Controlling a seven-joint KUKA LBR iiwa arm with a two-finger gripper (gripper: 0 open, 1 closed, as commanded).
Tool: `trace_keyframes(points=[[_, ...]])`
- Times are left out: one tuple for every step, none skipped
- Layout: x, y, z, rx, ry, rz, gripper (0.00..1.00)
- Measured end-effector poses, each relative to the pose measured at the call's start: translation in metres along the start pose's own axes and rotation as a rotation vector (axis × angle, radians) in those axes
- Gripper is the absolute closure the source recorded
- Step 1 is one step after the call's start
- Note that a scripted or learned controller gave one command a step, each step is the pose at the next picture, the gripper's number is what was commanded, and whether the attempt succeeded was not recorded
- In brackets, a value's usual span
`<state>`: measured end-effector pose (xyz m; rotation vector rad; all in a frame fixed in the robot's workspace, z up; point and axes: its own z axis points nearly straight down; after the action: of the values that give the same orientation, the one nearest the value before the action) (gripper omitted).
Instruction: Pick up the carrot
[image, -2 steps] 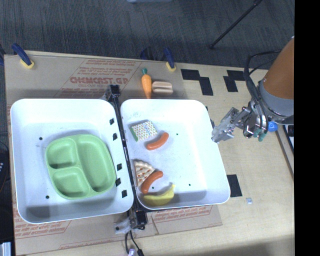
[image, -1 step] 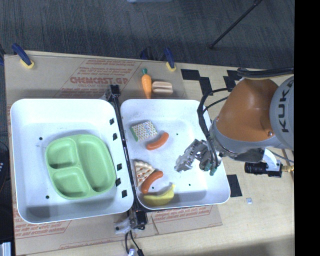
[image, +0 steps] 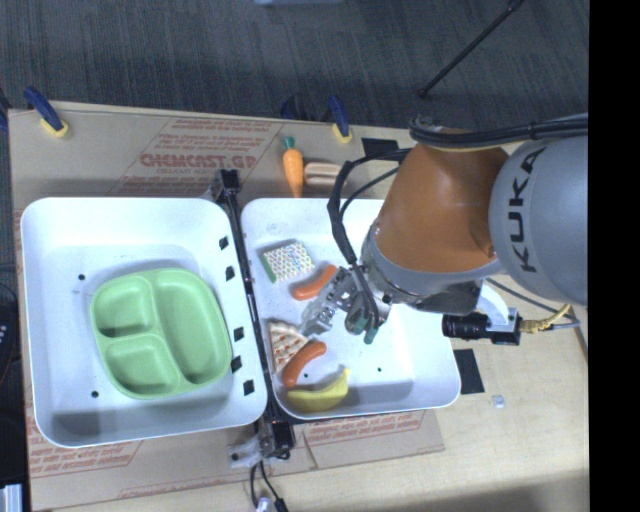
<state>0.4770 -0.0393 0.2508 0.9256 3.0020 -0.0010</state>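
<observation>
The carrot (image: 291, 171), orange with a green top, lies on the cardboard just beyond the far rim of the right bin (image: 425, 385), outside both bins. My gripper (image: 341, 317) hangs low over the middle of the right bin, well to the near side of the carrot. Its fingers (image: 321, 318) stand apart with nothing between them. The nearest thing to them is an orange-red sausage (image: 313, 282), just to the far left of the fingertips. The arm's orange band and wrist cover the bin's right half.
In the right bin lie a patterned square block (image: 288, 260), a waffle (image: 287, 343), a second sausage (image: 303, 362) and a banana (image: 320, 392). A green divided plate (image: 160, 330) sits in the left bin (image: 50, 250). A tan wooden piece (image: 322, 176) lies beside the carrot.
</observation>
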Motion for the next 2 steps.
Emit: trace_keyframes(points=[[-0.066,-0.056,0.034,0.001,0.000,0.055,1.00],[-0.099,-0.118,0.035,0.000,-0.001,-0.147,1.00]])
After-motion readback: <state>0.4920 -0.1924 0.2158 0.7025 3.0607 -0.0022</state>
